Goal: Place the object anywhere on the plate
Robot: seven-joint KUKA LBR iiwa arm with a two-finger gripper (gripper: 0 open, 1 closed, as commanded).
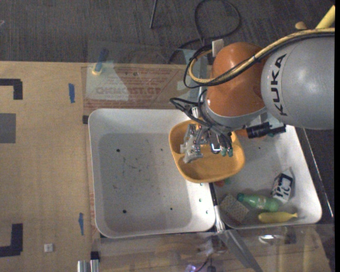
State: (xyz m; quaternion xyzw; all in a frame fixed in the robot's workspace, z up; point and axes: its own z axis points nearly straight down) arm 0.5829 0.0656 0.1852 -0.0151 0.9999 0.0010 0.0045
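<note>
The bench is covered in tan board marked with black corner brackets and short strips of blue tape (pixel 71 93), and beyond its far edge lies a dark carpeted floor crossed by a loop of black cable (pixel 215 16). Two shallow white bins sit side by side on the board. The left bin (pixel 106 175) has a scuffed, speckled floor. An orange-yellow plate (pixel 204 169) sits tilted across the divide between the two bins, its left part over the left bin's right rim. The grey arm (pixel 303 79) with its orange band reaches in from the right and hangs directly above the plate, so that the gripper (pixel 204 146) points down into the dish. Whether anything sits between its fingers cannot be told from this angle; a pale grey shape lies at the plate's left side below it, too blurred to identify. The right bin (pixel 305 159) holds a small cluster near its front edge: a green bottle (pixel 258 201) lying on its side, a yellow banana (pixel 277 217) just in front of it, a grey sponge (pixel 234 208) beside the bottle's neck, and a black-and-white packet (pixel 282 187) just behind.
</note>
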